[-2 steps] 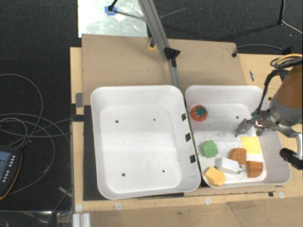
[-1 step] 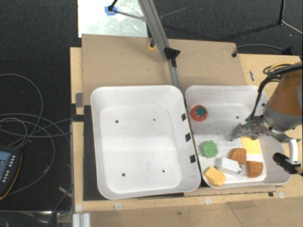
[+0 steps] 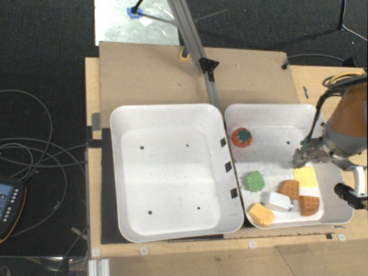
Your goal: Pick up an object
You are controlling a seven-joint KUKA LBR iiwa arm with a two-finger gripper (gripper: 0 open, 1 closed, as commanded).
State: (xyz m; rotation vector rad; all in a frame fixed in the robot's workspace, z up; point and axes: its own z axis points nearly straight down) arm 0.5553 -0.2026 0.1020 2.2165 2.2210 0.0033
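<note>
My gripper (image 3: 301, 156) hangs over the right side of the right bin (image 3: 270, 119), at the end of the orange-banded wrist. Its tip is just above the top edge of a pale yellow flat piece (image 3: 306, 177). Below that lie two orange waffle-like pieces (image 3: 289, 188) (image 3: 309, 204). A white block (image 3: 278, 201) and a yellow wedge (image 3: 260, 214) rest near the bin's front edge. A green ball (image 3: 255, 181) sits left of them, and a red ball with a green patch (image 3: 241, 137) lies further back by the left wall.
The left bin (image 3: 123, 154) stands beside the right one, their rims touching. A grey pole (image 3: 190, 30) slants in from the top to the bins' shared back corner. Cables lie on the floor at left.
</note>
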